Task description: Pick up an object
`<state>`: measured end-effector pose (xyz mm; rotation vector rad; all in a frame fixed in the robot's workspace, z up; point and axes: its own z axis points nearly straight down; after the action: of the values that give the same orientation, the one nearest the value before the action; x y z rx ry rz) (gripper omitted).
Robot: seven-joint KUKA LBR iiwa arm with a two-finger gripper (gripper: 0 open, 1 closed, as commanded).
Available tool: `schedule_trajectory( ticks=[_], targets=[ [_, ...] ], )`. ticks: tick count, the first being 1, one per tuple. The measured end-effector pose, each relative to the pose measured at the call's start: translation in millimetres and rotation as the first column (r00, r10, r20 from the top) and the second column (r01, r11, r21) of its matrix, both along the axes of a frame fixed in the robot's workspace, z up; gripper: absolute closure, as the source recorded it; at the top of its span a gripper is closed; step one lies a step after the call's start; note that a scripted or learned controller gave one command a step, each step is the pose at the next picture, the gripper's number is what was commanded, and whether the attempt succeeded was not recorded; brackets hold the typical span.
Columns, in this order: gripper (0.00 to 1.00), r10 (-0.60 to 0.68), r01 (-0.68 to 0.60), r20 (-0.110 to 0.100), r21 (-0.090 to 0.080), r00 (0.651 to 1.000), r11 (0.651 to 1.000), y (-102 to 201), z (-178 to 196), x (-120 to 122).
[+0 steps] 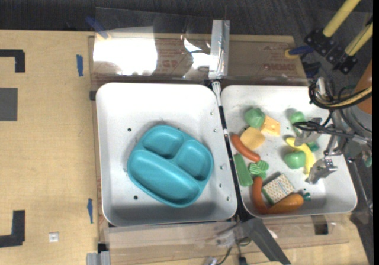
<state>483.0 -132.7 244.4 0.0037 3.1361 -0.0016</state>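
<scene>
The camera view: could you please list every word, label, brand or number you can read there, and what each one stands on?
No text can be read.
Cardboard sheet behind the bins: faint reddish print, too blurred to read.
Small white tag on the bench: too small to read.

One fixed overhead camera looks down slantwise on both bins (112,139).

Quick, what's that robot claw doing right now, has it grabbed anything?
Gripper: over the right bin, beside the banana; open or closed cannot be told, and nothing is seen in its grasp.
</scene>
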Motion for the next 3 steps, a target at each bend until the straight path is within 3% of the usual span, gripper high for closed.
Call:
schedule_trajectory(
  ticks=[1,2,3],
  targets=[
    [0.00,-0.026,0.026,0.012,-0.003,1.000,1.000,-28.5,-140.5,27.6],
    [0.00,0.205,-0.205,0.011,-0.005,0.979,0.979,-54.5,-149.7,53.7],
    [1.00,0.207,-0.206,0.019,-0.012,0.978,0.978,-55.3,-137.3,56.0]
  ],
)
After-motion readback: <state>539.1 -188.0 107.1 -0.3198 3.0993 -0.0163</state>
